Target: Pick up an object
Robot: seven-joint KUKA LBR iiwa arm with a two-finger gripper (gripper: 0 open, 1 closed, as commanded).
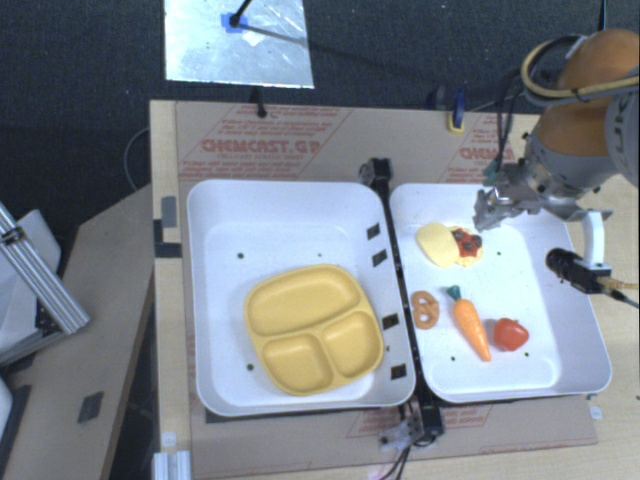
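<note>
In the right bin [570, 373] lie a pale yellow toy food piece with a red and dark topping [447, 244], a small pretzel [425, 309], an orange carrot with a green top [470, 326] and a red pepper-like toy [510, 334]. My gripper [488, 214] hangs over the back of this bin, just above and right of the yellow piece, with its tips near the red topping. Nothing shows between its tips.
The left bin [225, 218] holds a yellow divided tray [312, 326]. A black divider with clips [392, 268] runs between the bins. A black cylinder on a white bracket [577, 266] juts over the right bin's right side. A shiny plate [238, 28] lies behind the bench.
</note>
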